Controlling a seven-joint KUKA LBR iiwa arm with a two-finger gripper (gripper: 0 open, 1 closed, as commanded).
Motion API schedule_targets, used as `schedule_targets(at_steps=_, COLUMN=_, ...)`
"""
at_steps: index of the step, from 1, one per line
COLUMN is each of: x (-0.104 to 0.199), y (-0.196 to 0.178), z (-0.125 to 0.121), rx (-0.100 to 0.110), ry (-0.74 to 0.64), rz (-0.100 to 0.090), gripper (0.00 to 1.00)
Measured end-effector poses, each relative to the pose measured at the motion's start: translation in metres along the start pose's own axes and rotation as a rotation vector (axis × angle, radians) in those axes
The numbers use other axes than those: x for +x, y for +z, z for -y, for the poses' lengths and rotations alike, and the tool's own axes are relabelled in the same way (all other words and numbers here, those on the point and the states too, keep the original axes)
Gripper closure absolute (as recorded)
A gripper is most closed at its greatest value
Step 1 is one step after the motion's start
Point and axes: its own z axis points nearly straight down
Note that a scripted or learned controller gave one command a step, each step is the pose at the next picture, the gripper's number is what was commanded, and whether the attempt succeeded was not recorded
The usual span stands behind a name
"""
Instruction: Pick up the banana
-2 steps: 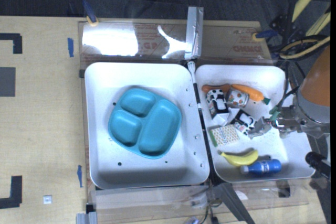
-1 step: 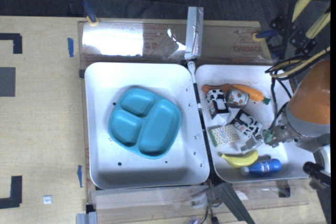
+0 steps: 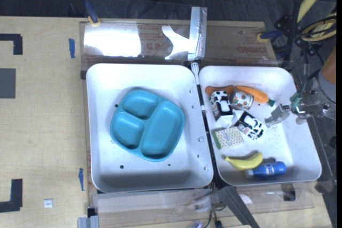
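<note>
- Camera view looks down at a slant on the pale wooden counter [image 3: 37, 131], which carries 2 shallow white plastic bins side by side so that things can be sorted from one to the other.
- Left white bin [image 3: 101, 168] holds the turquoise 3-compartment plastic plate [image 3: 148, 124], lying flat near the middle and turned at an angle.
- Right white bin [image 3: 304, 160] holds all the small items, crowded in its left and middle parts.
- At that bin's right rim sits the metal two-finger gripper [image 3: 279, 113], reaching in from the right, near its far half and well apart from the fruit; I cannot tell whether its fingers are apart or together, as the end is small and blurred.
- Yellow curved plastic banana [image 3: 244, 160], the task's thing, lies flat on the bin floor near the front wall, ends curling upward in the view.
- Blue plastic bottle with a yellow cap [image 3: 267, 170] lies on its side just in front of the banana, touching or nearly so; I judge this crowds a grasp from that side.
- Orange plastic carrot [image 3: 252, 94] lies near the far wall.
- Black-and-white patterned blocks [image 3: 221, 102] and a speckled green-edged flat card [image 3: 228, 138] lie between the carrot and the banana.
- Nothing is held, so the pick is not yet begun.
</note>
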Motion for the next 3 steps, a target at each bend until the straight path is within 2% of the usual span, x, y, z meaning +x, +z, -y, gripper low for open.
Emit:
schedule_targets(at_steps=1, x=0.002, y=0.074, z=0.027, rx=0.002, ry=-0.316, rz=-0.003, gripper=0.0)
schedule_targets(at_steps=2, x=0.035, y=-0.072, z=0.016, rx=-0.001, ry=-0.267, rz=0.001, gripper=0.0)
schedule_targets(at_steps=3, x=0.038, y=0.098, z=0.025, rx=0.0, ry=-0.446, rz=-0.001, gripper=0.0)
